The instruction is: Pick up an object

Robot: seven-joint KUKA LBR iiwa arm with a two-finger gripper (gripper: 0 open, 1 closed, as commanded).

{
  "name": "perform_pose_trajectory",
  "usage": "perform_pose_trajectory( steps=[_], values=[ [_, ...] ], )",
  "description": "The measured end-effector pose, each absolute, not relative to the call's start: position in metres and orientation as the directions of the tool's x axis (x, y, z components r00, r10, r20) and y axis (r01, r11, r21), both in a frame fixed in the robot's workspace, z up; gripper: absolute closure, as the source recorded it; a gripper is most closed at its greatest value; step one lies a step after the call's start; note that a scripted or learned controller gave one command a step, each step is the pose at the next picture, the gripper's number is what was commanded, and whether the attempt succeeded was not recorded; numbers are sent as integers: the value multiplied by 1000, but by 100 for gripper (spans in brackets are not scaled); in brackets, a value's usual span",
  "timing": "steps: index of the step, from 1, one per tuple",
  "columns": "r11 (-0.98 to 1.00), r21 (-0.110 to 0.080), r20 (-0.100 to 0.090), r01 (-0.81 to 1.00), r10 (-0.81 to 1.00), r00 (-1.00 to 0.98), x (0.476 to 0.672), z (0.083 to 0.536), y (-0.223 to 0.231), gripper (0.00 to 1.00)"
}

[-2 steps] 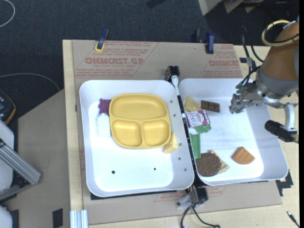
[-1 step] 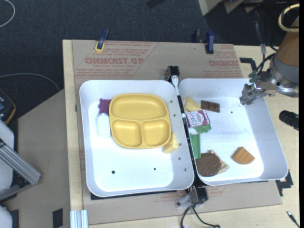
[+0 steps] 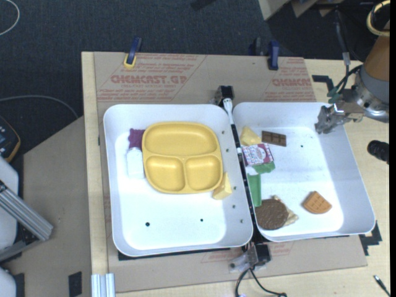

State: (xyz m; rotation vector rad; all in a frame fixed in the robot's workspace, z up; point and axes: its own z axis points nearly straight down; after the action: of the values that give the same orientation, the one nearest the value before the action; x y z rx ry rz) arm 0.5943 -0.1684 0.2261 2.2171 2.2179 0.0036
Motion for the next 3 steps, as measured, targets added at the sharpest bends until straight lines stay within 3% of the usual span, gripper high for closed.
perform_pose_trajectory(
  steps=[1,2,3],
  values=[
    [4,-5,2,1000,1000,-4,564,223,-114,100],
    [6,-3,4,1000,1000,-6,541,234,-63,100],
    [4,-4,2,1000,1000,-4,527,234,-34,100]
  ],
)
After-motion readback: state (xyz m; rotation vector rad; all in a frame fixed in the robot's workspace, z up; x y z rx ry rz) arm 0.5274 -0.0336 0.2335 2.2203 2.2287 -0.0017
